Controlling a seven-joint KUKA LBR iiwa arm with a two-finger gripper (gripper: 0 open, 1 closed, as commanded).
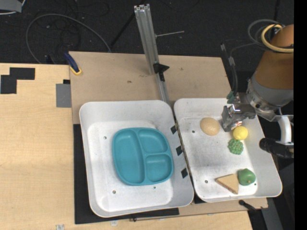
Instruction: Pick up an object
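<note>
The right bin [206, 176] holds a tan egg-shaped object [209, 126], a yellow ball [240, 133], a green bumpy piece [235, 147], a green round fruit [246, 177] and a tan wedge [229, 183]. My gripper [230, 120] hangs low over the bin's upper right part, between the tan egg-shaped object and the yellow ball, close to both. Nothing shows between its fingers.
The left bin [96, 176] carries a teal divided plate [143, 155]. A metal post [146, 37] rises behind the bins. The arm's grey body [273, 75] looms over the right bin's far right corner.
</note>
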